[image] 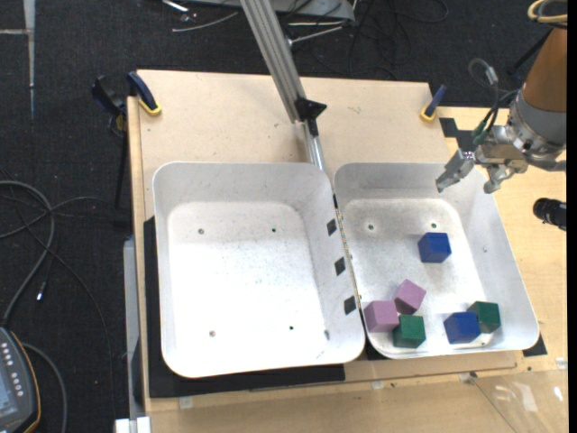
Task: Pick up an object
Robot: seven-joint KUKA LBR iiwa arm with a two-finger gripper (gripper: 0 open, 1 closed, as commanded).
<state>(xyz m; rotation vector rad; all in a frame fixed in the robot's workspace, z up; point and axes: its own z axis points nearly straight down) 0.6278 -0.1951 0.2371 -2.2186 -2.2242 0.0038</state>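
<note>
Objects: 6 cubes in right bin (pixel 505 251); none gripped.
Blue cube (pixel 435 246): alone, mid-bin, nearest to gripper.
Pink cubes: 2, near front wall, (pixel 411 294) and (pixel 381 314), touching.
Green cube (pixel 410 330): just in front of pink pair.
Front right corner: blue cube (pixel 462 326) beside green cube (pixel 487 315).
Gripper (pixel 471 177): above far right edge of right bin, fingers spread apart, nothing between.
Left bin (pixel 171 242): adjacent, sharing centre divide.

Bright even overhead light, soft shadows, slightly grainy, sharp focus.
</note>
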